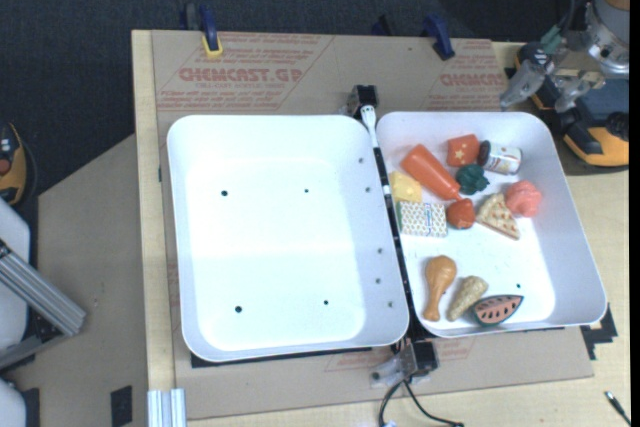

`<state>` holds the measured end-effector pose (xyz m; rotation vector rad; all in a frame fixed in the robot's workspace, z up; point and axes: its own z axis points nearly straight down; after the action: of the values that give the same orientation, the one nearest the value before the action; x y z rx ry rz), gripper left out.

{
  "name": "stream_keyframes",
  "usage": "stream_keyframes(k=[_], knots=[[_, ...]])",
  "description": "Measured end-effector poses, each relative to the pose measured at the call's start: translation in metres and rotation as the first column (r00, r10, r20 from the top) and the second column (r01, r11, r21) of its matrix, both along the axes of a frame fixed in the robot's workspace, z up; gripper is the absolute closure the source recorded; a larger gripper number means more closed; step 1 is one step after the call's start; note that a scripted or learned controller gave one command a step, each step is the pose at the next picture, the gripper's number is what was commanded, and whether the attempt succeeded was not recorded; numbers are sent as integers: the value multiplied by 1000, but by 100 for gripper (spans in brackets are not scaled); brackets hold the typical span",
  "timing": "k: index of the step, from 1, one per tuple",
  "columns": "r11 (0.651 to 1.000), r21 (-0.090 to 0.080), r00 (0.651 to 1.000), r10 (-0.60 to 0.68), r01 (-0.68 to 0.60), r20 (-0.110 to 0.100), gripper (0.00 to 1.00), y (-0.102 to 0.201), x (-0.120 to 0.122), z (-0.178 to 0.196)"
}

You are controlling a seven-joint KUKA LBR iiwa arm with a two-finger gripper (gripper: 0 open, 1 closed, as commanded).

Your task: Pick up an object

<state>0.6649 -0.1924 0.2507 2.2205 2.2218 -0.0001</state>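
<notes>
Grey pincer | fingers apart, gripping nothing | above right bin's far rim (off toys)

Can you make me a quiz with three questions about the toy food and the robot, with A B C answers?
1. Where is the toy food?
A. In the right bin
B. In the left bin
C. On the floor

2. What colour is the carrot?
A. Blue
B. Orange
C. Purple

3. Where is the gripper?
A. Down among the toys
B. Over the left bin
C. Up past the right bin's far corner

Answers:
1. A: the toys all lie in the right bin, while the left bin sits beside it.
2. B: the carrot is orange, next to the green broccoli.
3. C: the gripper is above the bench beyond the bin's far right corner, apart from every toy, even the nearby small can.
</notes>
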Motion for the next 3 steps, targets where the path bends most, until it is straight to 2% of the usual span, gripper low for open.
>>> stream_keyframes(k=[1, 2, 3], knots=[[1000, -2, 1000, 1, -1, 8, 0, 25, 3, -148], [1000, -3, 1000, 1, -1, 6, 100, 25, 3, -140], [1000, 0, 1000, -1, 1, 1, 100, 18, -3, -153]])
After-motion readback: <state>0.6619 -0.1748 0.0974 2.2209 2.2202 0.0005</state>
